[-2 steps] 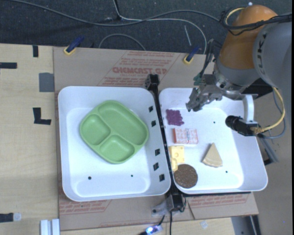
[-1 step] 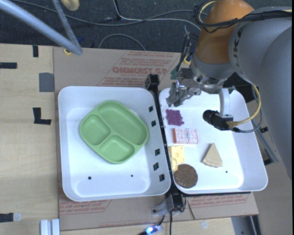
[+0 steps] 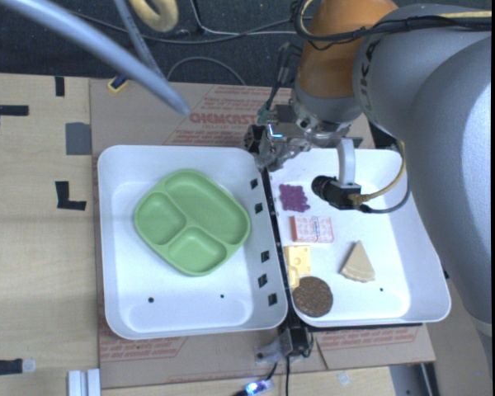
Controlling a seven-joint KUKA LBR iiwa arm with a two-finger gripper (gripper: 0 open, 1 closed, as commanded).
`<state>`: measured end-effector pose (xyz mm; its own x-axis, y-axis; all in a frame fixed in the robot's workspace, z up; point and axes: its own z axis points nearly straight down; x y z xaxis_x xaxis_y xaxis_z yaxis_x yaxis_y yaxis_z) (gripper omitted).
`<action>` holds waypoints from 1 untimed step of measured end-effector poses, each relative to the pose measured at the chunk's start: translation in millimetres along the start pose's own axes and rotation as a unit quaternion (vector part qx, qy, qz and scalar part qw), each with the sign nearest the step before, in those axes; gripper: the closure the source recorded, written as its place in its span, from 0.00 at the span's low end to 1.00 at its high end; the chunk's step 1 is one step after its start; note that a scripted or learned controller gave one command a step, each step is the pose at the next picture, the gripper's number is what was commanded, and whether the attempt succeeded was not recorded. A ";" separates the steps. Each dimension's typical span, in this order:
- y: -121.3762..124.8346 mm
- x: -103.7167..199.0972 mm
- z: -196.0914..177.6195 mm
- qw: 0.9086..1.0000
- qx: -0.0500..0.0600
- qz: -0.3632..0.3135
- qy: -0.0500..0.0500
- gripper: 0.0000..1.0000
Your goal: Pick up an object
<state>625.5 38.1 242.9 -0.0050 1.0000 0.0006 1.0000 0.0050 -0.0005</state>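
Food pieces line the right bin's (image 3: 412, 304) left edge: purple grapes (image 3: 292, 195) nearest, just below my gripper (image 3: 268, 143) at its top-left corner. Whether my grip is released or clenched, I cannot tell.

One fixed camera looks down at a slant on the wooden table (image 3: 33, 246). Both shallow white bins (image 3: 120, 221) sit mid-frame, fairly close.

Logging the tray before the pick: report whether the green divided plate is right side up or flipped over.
Right side up. The green plate lies flat in the left bin with its three hollow compartments and raised dividers facing the camera, nothing in them.
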 end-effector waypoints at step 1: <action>23.8 50.2 8.1 1.000 0.000 0.000 0.000 1.00</action>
